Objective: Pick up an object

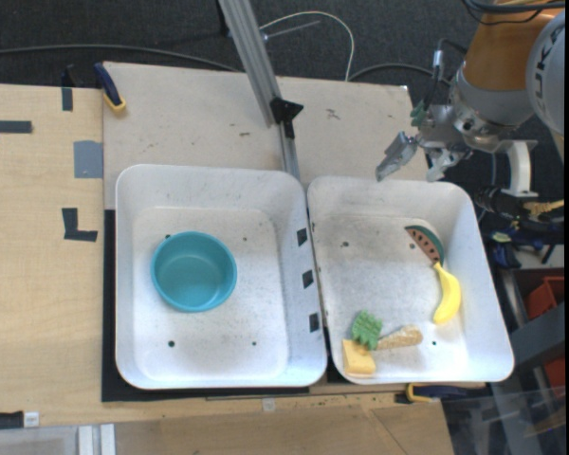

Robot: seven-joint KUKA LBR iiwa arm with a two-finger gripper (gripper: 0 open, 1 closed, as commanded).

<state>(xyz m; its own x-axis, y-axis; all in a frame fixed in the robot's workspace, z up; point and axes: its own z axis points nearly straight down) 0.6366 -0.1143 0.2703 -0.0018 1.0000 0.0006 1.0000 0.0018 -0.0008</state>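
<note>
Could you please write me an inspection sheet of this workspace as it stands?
Surface: bench bearing two white bins, left bin and right bin, both speckled with dirt.
Job's things: teal bowl in left bin; banana, melon slice, green toy, yellow block, tan stick in right bin.
Clutter: tape marks on the board at left.
Gripper: gripper open above right bin's far edge, holding nothing.
Cables: white cable behind bench.
Surroundings: metal pole, yellow-tipped clamp.
</note>
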